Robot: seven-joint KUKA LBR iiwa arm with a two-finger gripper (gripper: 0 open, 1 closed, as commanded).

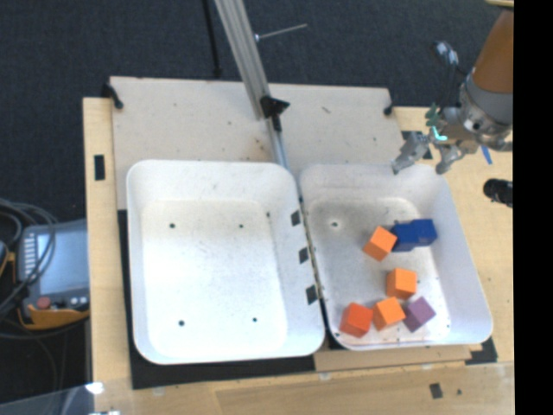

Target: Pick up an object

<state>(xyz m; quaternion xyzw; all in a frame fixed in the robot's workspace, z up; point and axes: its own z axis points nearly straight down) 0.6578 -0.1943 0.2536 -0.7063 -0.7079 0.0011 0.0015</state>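
The right bin (458, 232) holds several small blocks. A blue block (415, 233) lies beside an orange block (378, 243) near the middle. Further forward are an orange block (401, 281), another orange block (389, 311), a red-orange block (356, 319) and a purple block (419, 313). My gripper (425, 156) hangs over the bin's far rim, well behind the blue block. It is open, with two grey fingers (405, 157) spread apart and nothing between them.
The left bin (138, 232) stands beside the right one, their rims meeting at the centre. A slanted metal post (246, 50) rises behind the bins. A handheld pendant (52, 275) lies off the bench at left.
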